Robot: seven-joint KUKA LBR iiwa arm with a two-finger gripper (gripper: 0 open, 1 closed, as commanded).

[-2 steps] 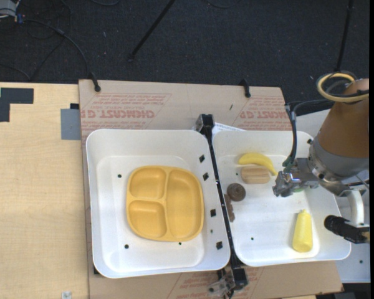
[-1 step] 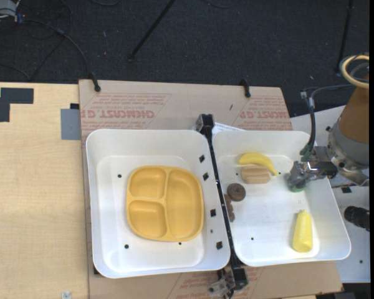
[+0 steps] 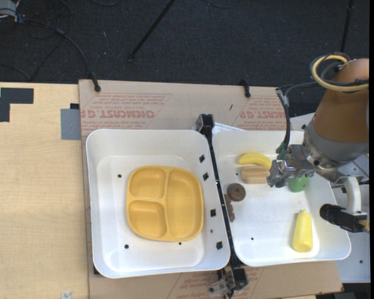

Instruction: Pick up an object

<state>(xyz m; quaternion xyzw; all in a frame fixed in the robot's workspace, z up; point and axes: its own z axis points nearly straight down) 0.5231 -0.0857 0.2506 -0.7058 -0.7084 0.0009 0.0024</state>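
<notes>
While the arm reaches in from the right w/ its orange band high over the bench, the gripper sits low over the right bin, near the bin's upper middle. Can't tell from this slanted view whether it's spread or closed, and nothing is plainly seen caught in it.

Objs in the right bin, relative to the gripper:
- tan block-like piece: just left of the gripper, touching or nearly so; can't tell which.
- yellow banana: up and left of the gripper, right above the tan piece, lying roughly horizontal.
- green obj: just right of the gripper, partly hidden under the wrist hardware; shape unclear.
- small brown round obj: down-left of the gripper, near the divider between the bins, apart from the tan piece.
- yellow bottle-like obj: lower right part of the bin, standing lengthwise top to bottom in view, well apart from the gripper.

Left bin holds a yellow divided plate w/ three compartments, sitting about centre, well apart from the gripper and across the divider.

Both bins rest on a cardboard sheet w/ red printed lettering, on a light wood bench. Dark floor w/ cables lies behind.
</notes>
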